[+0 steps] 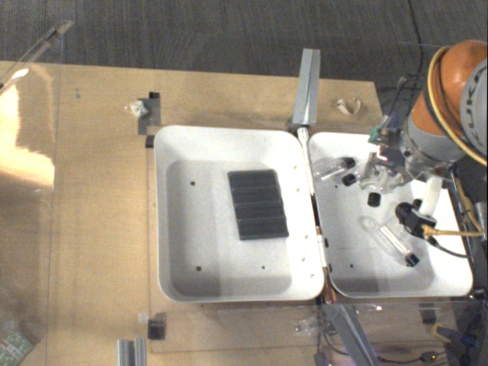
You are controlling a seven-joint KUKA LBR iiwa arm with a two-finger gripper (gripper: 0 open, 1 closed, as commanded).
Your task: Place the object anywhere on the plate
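- camera view: dark ribbed plate (259, 204) flat in left bin (171, 227), mid-floor.
- clear black-capped tubes (392, 239) loose in right bin (450, 284), well apart from plate.
- gripper (379, 172) over right bin's far half; grip state impossible to tell.

There are two white bins: a left one (164, 227) and a right one (450, 280). There is one dark ribbed plate (258, 203), which lies in the left bin. In the right bin I count at least three clear tubes (393, 239) and four small black caps (374, 199), though the exact tube count cannot be told where they crowd under the one arm (457, 105); two small black blocks (156, 328) sit on the bench outside the bins.
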